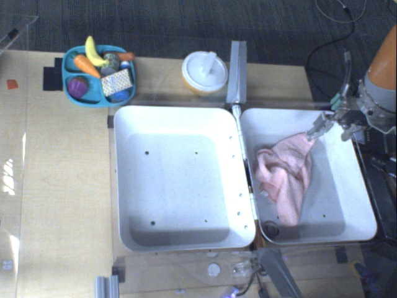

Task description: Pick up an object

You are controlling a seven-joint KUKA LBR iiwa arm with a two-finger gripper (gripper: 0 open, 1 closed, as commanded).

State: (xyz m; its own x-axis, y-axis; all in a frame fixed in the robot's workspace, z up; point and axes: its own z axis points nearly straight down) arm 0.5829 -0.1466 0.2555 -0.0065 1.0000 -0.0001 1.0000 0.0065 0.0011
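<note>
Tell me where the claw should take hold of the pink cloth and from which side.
Probably the bunched upper corner of the pink cloth, approached from above: the folds there stand raised near the claw, giving something to pinch, while the lower part lies flatter in the right bin.

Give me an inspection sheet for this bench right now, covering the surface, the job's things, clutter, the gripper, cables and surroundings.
Surface: light wooden bench bearing two white bins side by side, left bin and right bin.
Job's things: pink cloth, crumpled in the right bin, one corner drawn up toward the gripper.
Clutter: blue divided tray of toy food and a white-lidded yellow container behind the left bin; small dark round object in the right bin's near corner.
Gripper: gripper at the cloth's raised corner; whether it grips cannot be told.
Cables: thin looped cable on the floor, top right.
Surroundings: dark carpet beyond the bench.
</note>
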